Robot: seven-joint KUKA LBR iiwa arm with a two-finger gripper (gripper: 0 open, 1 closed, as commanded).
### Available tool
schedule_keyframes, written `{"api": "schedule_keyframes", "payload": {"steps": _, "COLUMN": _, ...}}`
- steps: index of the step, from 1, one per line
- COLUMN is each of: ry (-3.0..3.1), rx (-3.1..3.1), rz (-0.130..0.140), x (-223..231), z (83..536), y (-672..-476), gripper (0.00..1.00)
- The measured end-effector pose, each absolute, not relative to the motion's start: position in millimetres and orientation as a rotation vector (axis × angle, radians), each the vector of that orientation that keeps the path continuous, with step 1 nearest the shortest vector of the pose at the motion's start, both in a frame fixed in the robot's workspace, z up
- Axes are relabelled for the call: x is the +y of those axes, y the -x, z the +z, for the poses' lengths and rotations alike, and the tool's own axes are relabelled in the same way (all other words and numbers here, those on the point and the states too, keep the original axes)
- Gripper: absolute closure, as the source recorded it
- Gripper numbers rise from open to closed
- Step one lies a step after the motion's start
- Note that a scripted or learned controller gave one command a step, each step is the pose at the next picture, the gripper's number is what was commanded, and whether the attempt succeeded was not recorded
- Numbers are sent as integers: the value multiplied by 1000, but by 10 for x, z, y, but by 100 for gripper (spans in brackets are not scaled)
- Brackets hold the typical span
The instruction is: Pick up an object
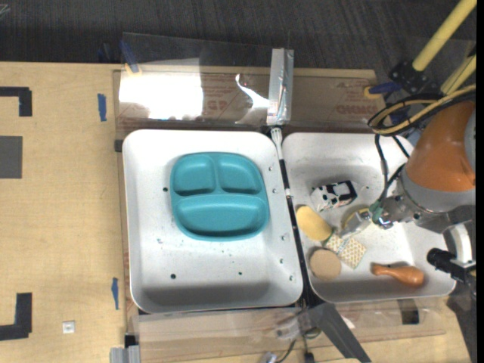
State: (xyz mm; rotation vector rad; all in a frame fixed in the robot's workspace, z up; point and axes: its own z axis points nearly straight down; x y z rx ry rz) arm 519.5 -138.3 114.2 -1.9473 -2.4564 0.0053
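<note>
Camera view: two shallow white bins are shown side by side on a wooden table (60, 225). The left bin (151, 263) is occupied by a teal divided plate (219, 195), which lies flat near its centre. In the right bin (333, 150), several small objects are clustered toward the lower left: a black-and-white toy (334, 193), a yellow rounded object (311, 222), a tan round object (326, 264), a waffle-patterned piece (351, 249) and an orange-brown tapered object (398, 273) near the front wall. The arm (442, 161), grey with an orange band, is seen entering from the right. The end effector (370, 216) is positioned low over the right bin, just right of the yellow rounded object and directly above the waffle-patterned piece in the frame; the black-and-white toy lies to its upper left. Whether the end effector is open or closed cannot be told, and no object is seen gripped by it.
</note>
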Motion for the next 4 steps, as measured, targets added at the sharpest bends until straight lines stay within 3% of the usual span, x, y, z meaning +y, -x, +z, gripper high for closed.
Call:
{"api": "schedule_keyframes", "payload": {"steps": 1, "ry": 1958, "rx": -2473, "rz": -5, "x": -1279, "z": 871, "y": -5585, "gripper": 0}}
{"api": "schedule_keyframes", "payload": {"steps": 2, "ry": 1584, "rx": -2729, "rz": -2, "x": -1090, "z": 872, "y": -5747, "gripper": 0}}
{"api": "schedule_keyframes", "payload": {"steps": 3, "ry": 1590, "rx": -2732, "rz": -6, "x": -1093, "z": 967, "y": -5771, "gripper": 100}}
{"api": "schedule_keyframes", "payload": {"steps": 4, "ry": 1452, "rx": -2791, "rz": -6, "x": -254, "z": 1849, "y": -5638, "gripper": 100}}
